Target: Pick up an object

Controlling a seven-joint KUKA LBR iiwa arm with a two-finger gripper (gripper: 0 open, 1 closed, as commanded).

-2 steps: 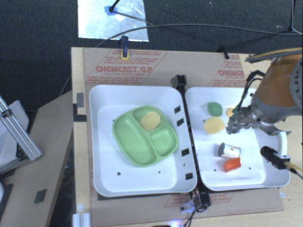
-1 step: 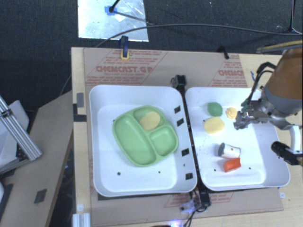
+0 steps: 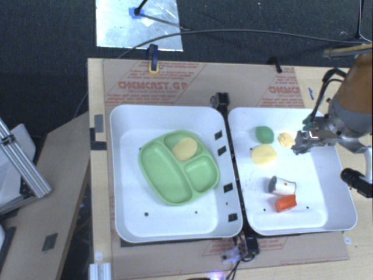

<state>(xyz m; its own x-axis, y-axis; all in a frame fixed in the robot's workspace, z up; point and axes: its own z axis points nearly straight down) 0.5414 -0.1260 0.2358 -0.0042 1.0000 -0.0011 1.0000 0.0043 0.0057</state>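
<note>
Smooth glossy white plastic bins (image 3: 175,229), matt green plastic tray (image 3: 160,177), printed cardboard sheet (image 3: 233,80) beneath

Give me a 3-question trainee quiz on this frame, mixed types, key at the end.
1. True or false: the yellow piece lies in a compartment of the green tray.
2. Which item lies nearest the gripper? A) orange piece B) pale yellow lump C) green ball
3. Fill in: the green tray sits in the ___ bin as the camera sees it.

Key
1. True: it rests in the tray's upper compartment.
2. B: the lump lies just left of the gripper in the right bin.
3. left
</note>
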